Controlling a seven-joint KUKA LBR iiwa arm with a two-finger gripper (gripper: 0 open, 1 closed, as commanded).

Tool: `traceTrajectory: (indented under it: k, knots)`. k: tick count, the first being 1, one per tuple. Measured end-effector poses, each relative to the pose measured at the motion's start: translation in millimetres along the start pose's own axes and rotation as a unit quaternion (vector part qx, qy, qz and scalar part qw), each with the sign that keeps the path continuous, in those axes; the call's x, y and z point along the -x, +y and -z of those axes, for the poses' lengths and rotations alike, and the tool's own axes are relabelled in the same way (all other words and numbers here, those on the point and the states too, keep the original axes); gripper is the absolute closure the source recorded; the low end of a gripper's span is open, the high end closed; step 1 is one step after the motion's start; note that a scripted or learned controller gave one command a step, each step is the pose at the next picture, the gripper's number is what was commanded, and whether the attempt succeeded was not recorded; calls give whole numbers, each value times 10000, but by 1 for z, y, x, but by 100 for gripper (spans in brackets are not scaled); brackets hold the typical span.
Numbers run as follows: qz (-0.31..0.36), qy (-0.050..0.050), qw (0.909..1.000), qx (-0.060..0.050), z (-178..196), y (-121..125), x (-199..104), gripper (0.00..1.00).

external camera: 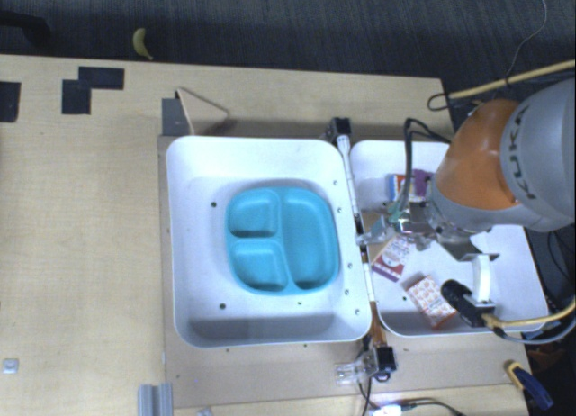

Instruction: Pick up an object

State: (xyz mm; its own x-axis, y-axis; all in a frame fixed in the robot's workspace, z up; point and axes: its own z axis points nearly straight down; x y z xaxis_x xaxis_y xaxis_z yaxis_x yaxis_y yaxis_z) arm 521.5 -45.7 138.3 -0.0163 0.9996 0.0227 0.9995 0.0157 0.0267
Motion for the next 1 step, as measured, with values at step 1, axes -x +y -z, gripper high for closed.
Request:
traceTrajectory:
  k: [1]
  knots:
    - [1,5,10000,4,-1,0,1,0]
